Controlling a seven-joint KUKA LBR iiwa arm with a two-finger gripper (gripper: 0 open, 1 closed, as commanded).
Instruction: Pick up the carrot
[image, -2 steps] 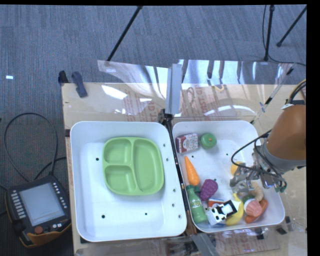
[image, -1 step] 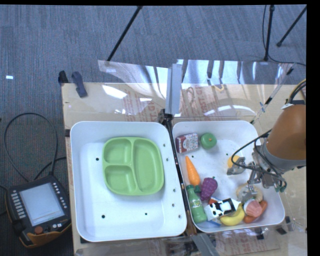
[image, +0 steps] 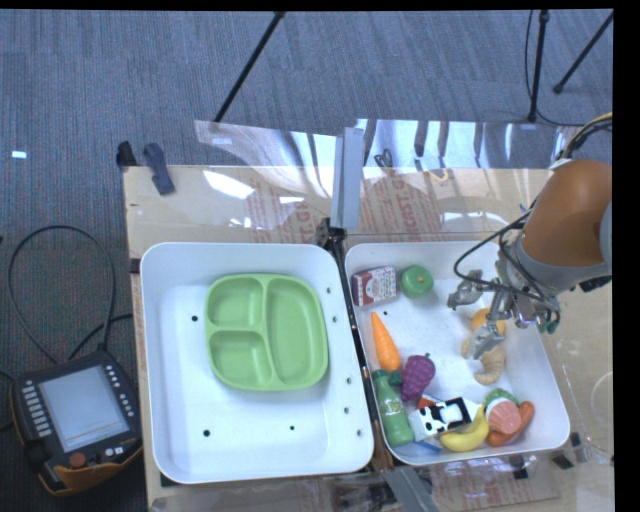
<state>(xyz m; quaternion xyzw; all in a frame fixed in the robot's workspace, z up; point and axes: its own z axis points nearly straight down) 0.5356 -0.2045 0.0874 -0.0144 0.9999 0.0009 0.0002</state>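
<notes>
The carrot (image: 385, 341) lies untouched at the left side of the right bin (image: 555, 395), beside the grapes (image: 417, 376). The tool (image: 487, 335) hovers well apart, open and empty; grasping remains.

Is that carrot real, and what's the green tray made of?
The carrot looks like toy plastic: even orange, smooth, faint sheen. The green tray also seems moulded plastic, matte, one flat colour with rounded compartment walls. Neither is certain from above.
</notes>
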